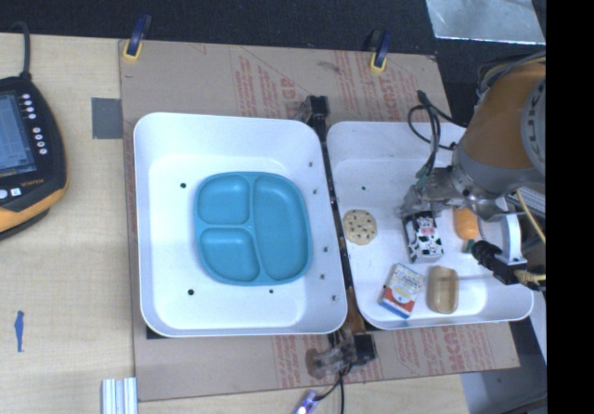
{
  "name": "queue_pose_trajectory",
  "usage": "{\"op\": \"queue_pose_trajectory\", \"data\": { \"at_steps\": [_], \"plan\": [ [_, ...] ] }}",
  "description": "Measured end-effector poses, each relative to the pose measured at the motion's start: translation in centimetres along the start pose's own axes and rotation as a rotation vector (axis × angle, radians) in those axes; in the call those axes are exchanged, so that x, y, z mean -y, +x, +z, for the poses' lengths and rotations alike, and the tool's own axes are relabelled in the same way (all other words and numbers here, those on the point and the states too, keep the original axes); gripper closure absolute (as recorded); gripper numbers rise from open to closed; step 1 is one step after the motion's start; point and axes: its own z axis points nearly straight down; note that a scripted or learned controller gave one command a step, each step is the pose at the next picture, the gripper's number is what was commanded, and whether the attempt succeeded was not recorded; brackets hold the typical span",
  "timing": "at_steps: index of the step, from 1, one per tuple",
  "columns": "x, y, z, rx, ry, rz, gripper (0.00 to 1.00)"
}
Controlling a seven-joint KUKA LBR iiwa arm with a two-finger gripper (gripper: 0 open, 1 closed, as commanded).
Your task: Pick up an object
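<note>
You see the jaws low in the right bin, down over the black-and-white cow-patterned toy, though you cannot tell how far they stand apart or whether they grip it, with the cookie just left and the blue divided plate in the left bin.

grey arm reaching low, end effector down
</note>
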Motion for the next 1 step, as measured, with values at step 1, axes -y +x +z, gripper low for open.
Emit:
{"op": "queue_pose_trajectory", "data": {
  "at_steps": [1],
  "plan": [
    [0.46, 8.74, -8.88, -0.002, 0.0, 0.002, 1.0]
  ]
}}
